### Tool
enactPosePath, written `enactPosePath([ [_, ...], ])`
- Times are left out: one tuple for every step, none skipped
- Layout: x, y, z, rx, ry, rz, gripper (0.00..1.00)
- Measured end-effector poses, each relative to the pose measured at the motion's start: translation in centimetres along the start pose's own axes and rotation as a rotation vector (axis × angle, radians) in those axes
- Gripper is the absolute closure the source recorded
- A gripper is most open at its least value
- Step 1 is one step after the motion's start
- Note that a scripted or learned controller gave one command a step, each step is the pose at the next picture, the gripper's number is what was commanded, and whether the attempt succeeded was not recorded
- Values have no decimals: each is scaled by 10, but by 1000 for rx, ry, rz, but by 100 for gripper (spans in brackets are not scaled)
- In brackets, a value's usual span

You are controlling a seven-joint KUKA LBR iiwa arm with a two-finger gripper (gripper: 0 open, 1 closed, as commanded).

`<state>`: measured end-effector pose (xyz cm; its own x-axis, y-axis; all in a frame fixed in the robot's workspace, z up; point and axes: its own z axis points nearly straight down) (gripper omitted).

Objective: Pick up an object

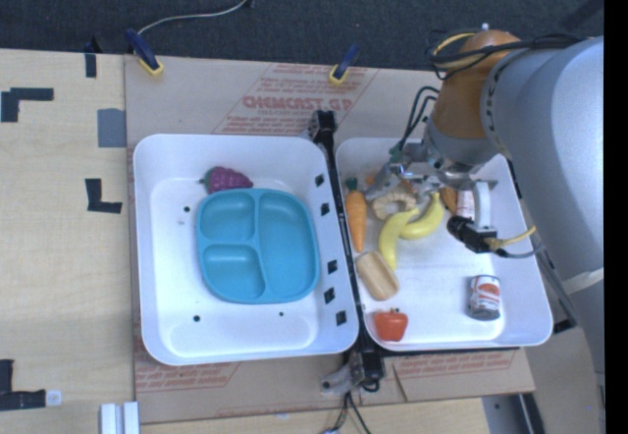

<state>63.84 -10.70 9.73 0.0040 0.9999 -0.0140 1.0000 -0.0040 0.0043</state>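
Lower right of the frame, the can (483, 297) and tomato (391, 324) sit apart. Mid-right, the banana (407, 228) touches the carrot (355, 218) and bread roll (377, 275). Above, the gripper (420, 177) hangs over that clutter, grip impossible to judge; it could snag two pieces or slip off.

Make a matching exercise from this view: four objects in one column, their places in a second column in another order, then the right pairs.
Objects:
1. blue divided plate
2. purple grapes
3. can
4. tomato

Places:
A. right bin, near its front right corner
B. left bin, at the plate's far edge
C. right bin, by its front wall, below the bread roll
D. middle of the left bin

Pairs: 1-D, 2-B, 3-A, 4-C
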Motion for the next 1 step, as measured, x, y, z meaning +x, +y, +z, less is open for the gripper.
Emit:
enactPosePath([
  [46, -55, -88, 5, 15, -7, 100],
])
